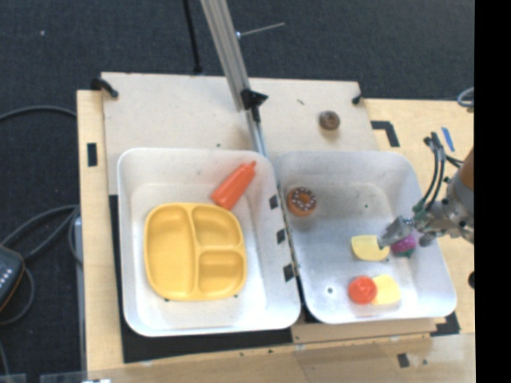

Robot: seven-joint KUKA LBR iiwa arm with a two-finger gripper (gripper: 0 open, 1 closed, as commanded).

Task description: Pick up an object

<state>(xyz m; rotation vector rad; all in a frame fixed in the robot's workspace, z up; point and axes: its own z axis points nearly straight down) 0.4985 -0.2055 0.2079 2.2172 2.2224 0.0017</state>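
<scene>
My gripper (406,238) reaches in from the right and sits low over the right side of the right bin (343,174). A small purple object (403,246) shows between its grey fingers, and they look shut on it. A pale yellow piece (366,248) lies just left of the gripper, touching or nearly touching the purple object. Nearer the front of the same bin a red ball (362,290) lies against a yellow block (387,290). A brown donut-like ring (302,201) lies at the bin's back left.
The left bin (132,174) holds a yellow divided plate (194,250) and an orange carrot-shaped toy (234,185). A metal pole (227,46) rises from between the bins at the back. A small brown disc (329,120) lies on the bench behind the right bin.
</scene>
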